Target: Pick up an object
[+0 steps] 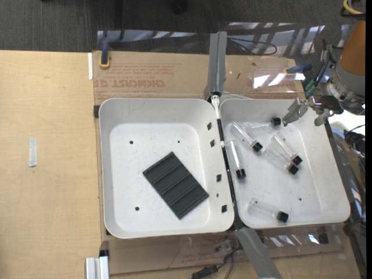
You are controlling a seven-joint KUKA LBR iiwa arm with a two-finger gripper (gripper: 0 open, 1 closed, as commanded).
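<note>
**Gripper over the right bin's far edge, nothing in it**

From my seat I see the gripper (308, 111) up at the far right corner of the right bin (325, 214). Its two fingers (295, 110) stand apart, one pointing left-down over the bin's rim, the other on the right side, and I see nothing between them. The arm (354, 57) comes in from the right, its orange band showing at the frame's upper right.

The right bin holds clear tubes with black caps. One tube (263, 124) lies near the far wall, its cap just left of the left finger and close to it, but I can't say they touch. A second tube (246, 137) lies slanted below it, cap toward the bin's middle. A third (237, 159) lies almost along the left wall, cap at its near end. A pair of tubes (286, 152) lies side by side in the middle, slanted, caps toward the lower right. One more tube (268, 211) rests near the front wall, cap to the right.

The left bin (110, 156) holds a dark ribbed slab (175, 184), lying flat and turned at a slant, a little right of centre.

Both bins sit touching along a grey divider (217, 68) on cardboard (151, 77).
</note>
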